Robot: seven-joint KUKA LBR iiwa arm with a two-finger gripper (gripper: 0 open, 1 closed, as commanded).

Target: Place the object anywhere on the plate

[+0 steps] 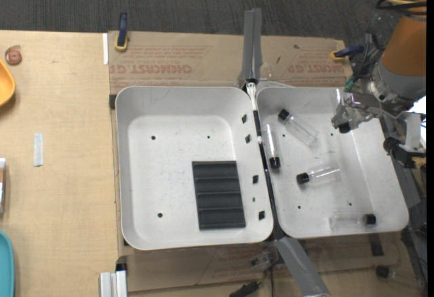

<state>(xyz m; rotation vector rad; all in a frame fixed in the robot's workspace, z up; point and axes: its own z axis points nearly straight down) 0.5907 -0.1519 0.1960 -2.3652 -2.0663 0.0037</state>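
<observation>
Over the right bin (pixel 397 187), near its upper right corner, the gripper (pixel 344 121) hangs below the grey arm with its orange band (pixel 405 45). Whether the tool is spread or pressed together cannot be told from this slant; nothing can be seen pinched in it.

Four clear vials with black caps lie loose on the right bin's floor, probably scattered so that the program must select one:
- Vial one (pixel 296 125) lies near the gripper, long axis diagonal, cap toward the upper left.
- Vial two (pixel 272 148) lies beside the divider, long axis nearly top to bottom, cap at the lower end.
- Vial three (pixel 317 175) lies mid-bin, long axis close to horizontal, cap toward the left.
- Vial four (pixel 352 221) lies near the lower rim, roughly horizontal, cap toward the right.

The dark ribbed plate (pixel 218 194) sits flat in the left bin (pixel 135 153), well apart from all the vials. Judged from position, vial one is the likeliest object to be picked.
</observation>
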